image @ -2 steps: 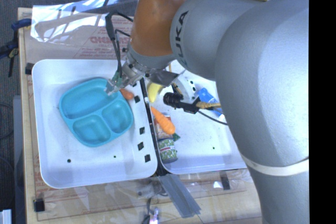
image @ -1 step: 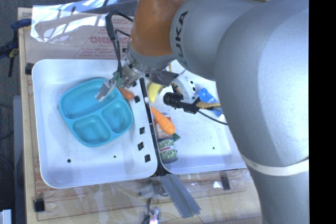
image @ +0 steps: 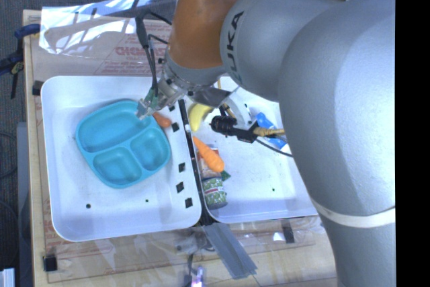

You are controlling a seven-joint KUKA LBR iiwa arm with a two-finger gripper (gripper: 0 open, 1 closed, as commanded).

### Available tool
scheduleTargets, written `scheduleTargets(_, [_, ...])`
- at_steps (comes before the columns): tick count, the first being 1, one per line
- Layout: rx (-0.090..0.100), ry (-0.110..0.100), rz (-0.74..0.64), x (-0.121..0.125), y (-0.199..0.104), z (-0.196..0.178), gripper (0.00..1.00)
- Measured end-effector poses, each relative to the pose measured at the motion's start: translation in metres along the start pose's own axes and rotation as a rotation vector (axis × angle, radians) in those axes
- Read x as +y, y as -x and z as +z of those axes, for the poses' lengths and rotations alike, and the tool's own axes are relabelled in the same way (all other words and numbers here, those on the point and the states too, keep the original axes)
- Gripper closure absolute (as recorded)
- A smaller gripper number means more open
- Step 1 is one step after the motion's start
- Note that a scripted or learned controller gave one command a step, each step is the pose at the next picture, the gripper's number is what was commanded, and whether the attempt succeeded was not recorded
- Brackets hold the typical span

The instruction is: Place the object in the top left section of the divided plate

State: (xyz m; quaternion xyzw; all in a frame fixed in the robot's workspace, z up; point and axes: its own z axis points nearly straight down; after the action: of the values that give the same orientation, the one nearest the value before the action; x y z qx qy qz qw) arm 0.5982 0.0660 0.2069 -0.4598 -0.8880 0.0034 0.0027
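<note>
Carrying looks like the step in hand. Seen from the fixed overhead camera, the grey arm is reaching in from the right, and its gripper is hanging over the left bin, right at the upper right rim of the blue divided plate. A small orange object is sitting just beside the gripper tip, at the plate's edge near the wall between the bins; whether the gripper is pinching it or merely touching it, I cannot tell, and the tip is too small and blurred to judge its spread. In the right bin a carrot, a yellow piece, a green packet and a blue item are lying near the dividing wall. By my reading, the next move is calling for a short travel leftward over the plate's large upper compartment, then a release there, low enough that the object is not bouncing into the smaller sections.
</note>
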Motion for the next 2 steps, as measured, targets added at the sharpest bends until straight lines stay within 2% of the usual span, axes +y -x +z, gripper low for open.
scheduleTargets(1, [0.0, 0.0, 0.0, 0.0001, -0.0001, 0.0, 0.0])
scheduleTargets(2, [0.0, -0.002, -0.003, 0.0006, 0.0004, -0.0081, 1.0])
